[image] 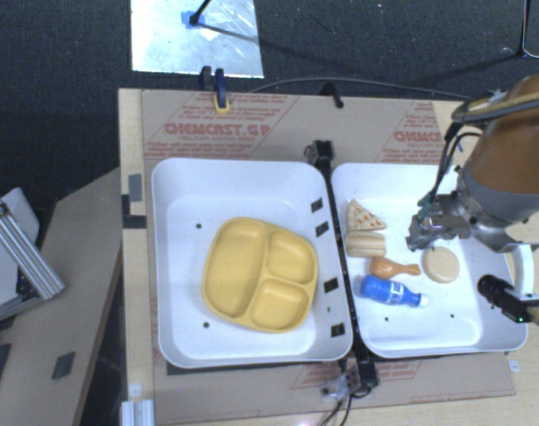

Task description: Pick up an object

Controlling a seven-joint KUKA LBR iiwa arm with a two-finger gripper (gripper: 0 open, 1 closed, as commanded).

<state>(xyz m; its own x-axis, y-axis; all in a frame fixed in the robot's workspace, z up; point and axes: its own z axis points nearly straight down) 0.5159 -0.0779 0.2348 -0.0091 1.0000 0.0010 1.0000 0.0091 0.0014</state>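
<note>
- Two white bins sit side by side on my bench view; left bin (176, 238) and right bin (464, 327) meet at a dark centre seam with black clips
- Nearest in the right bin: a blue bottle (392, 292) with a white cap, lying on its side, cap end pointing right
- Just beyond it, a toy chicken drumstick (393, 267), lying flat, close to the bottle but I cannot tell if they touch
- Right of the drumstick, a pale round disc (441, 265), flat on the bin floor
- Left bin holds a yellow divided tray (260, 273), three compartments, sitting slightly rotated, near the bin's middle
- Further back in the right bin, a tan bread-like piece (365, 244), and just beyond it a pizza-slice toy (364, 215), both near the centre seam
- Gripper (426, 230) hangs low over the right bin, just beyond the disc and right of the bread piece; I see nothing between its fingers, and I cannot tell whether they are spread or pressed together
- Arm (513, 162) comes in from the right, orange band above the wrist
- Farthest: a blue and yellow clamp (219, 90) on the back edge of the board, and a shiny square sheet (195, 25) on the dark floor beyond
</note>
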